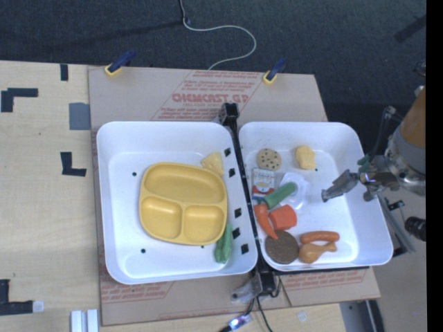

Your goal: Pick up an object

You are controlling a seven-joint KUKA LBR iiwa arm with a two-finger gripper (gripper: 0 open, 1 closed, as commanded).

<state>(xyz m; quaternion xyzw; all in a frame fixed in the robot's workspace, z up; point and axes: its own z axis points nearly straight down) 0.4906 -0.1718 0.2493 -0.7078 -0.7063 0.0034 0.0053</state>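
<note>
- My gripper (337,187) hung over the right bin (346,133) near its right edge; I could not tell its state.
- Nothing was lifted yet.
- The candidates lay along the bin's left edge, among them the carrot (264,220).
- Descent, closing and lifting remained.

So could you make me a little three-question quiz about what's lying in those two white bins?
1. True or false: the yellow divided tray lies in the left bin.
2. Which lies nearest the gripper? A) cookie B) green pod C) yellow tray
3. Fill in: the sausage lies in the ____ bin.

Key: 1 true; 2 A; 3 right.
</note>
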